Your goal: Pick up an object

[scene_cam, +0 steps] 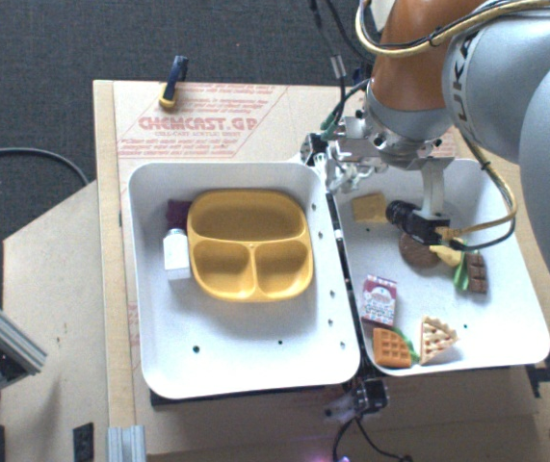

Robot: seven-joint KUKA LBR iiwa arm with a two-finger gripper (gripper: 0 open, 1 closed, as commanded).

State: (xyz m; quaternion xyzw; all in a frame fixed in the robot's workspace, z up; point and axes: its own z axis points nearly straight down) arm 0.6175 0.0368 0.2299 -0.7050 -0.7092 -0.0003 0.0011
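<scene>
I see gripper (344,173) over bins' divider, can't tell its state (blurry); tan block (369,207) just right of it.

Setting was a robotics lab, not a home. A grey and orange industrial arm (467,75) reached over two white bins (149,287) on a bench (72,258) faced with masked acrylic sheet (207,123). Left of the bins lay aluminium framing (0,330); loose cables (24,157) crossed dark carpet (63,27) beyond them.
</scene>
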